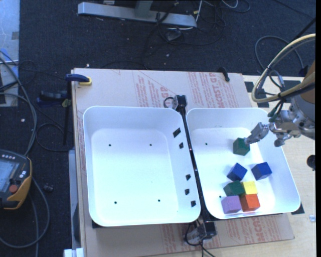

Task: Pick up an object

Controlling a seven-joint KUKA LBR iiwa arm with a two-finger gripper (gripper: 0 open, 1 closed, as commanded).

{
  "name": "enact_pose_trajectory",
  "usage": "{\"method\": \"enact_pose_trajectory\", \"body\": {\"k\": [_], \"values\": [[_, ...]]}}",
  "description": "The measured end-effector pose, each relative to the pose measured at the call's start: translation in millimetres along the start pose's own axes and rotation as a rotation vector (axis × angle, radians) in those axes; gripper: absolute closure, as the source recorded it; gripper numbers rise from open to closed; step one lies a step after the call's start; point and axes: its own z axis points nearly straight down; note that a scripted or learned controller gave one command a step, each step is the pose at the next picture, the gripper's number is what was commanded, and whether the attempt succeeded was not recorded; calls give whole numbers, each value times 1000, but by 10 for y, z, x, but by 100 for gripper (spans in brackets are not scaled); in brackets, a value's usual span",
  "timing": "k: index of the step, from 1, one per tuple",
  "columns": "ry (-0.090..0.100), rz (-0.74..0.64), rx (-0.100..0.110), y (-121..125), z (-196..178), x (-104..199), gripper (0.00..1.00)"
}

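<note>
Hard to read at the near edge: a small tangle of wire and clip (200, 233) under the seam between the bins, too small to make out. Cut off at the left edge, a handheld pendant (12, 178) with a screen and orange trim. Cut off at the right, most of the grey arm (306, 108), with looped tan hoses (273, 65) above it running out of view.

Underneath everything, a brown cardboard sheet (130, 88) with red print, laid on the bench over dark carpet (45, 45). On the sheet, side by side and touching, the left bin (93, 150) and the right bin (288, 173), black clips along the shared wall. Farther back, a blue and yellow clamp (79, 79) at the sheet's far left corner, loose black cables (30, 108) on the carpet, and a grey metal bar (135, 15) at the top.

In the right bin, nearest, a purple block (231, 204) and an orange block (250, 202) touching; just behind them a dark green block (233, 188) and a yellow block (249, 187); then two blue blocks (237, 171), near each other but apart. Farthest, alone, a green block (241, 146).

Gripper (264, 141) over the bin's far right part, fingers spread. Left finger (257, 133) slanting down with its tip at the green block's upper right corner; whether touching it, cannot tell. Block outside the gap between the fingers, to the left of it, resting on the bin floor.
</note>
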Motion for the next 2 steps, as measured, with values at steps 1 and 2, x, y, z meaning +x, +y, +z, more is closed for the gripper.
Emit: {"method": "enact_pose_trajectory", "body": {"k": [1, 2], "values": [[1, 1, 6, 553, 802, -403, 0], [3, 1, 9, 945, 1810, -567, 0]]}}
